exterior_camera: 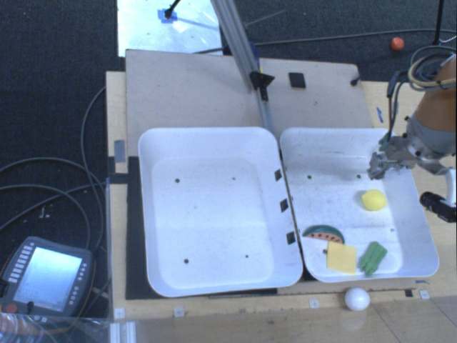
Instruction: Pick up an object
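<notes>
In the right bin (335, 152) lie a yellow ball-like fruit (373, 200), a watermelon slice (323, 233), a flat yellow square block (342, 258) and a green piece (373, 256). My gripper (378, 168) hangs over the right bin's far right part, just above and behind the yellow fruit. It is apart from the fruit and nothing shows between its fingers. The fingertips are small and dark, and their spread is too unclear to read.
The left bin (214, 156) stands beside the right one, joined by black clips. A white ball (357, 299) lies on the bench in front of the right bin. A metal pole (239, 38) slants in from the back. A teach pendant (44, 274) rests at lower left.
</notes>
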`<control>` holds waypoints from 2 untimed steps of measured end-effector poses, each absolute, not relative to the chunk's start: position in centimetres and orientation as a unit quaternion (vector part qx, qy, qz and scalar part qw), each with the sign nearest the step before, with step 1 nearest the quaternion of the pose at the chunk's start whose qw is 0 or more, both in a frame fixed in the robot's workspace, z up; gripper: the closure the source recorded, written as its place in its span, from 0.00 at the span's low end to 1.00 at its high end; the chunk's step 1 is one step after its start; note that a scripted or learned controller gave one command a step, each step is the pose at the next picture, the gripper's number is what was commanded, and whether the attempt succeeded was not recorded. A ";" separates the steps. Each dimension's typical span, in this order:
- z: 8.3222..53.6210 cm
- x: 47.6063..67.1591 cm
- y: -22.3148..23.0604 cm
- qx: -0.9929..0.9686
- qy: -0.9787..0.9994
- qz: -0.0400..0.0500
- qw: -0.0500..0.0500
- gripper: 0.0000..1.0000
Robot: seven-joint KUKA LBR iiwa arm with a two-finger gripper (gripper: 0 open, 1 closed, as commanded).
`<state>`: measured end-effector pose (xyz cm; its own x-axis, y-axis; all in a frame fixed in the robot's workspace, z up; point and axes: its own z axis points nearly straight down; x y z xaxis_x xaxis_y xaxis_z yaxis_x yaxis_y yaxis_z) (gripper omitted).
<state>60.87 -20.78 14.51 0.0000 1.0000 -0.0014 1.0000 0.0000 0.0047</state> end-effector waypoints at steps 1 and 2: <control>18.9 61.2 -21.1 0.707 0.707 0.001 0.002 1.00; 24.9 60.6 -21.4 0.707 0.707 0.002 0.003 1.00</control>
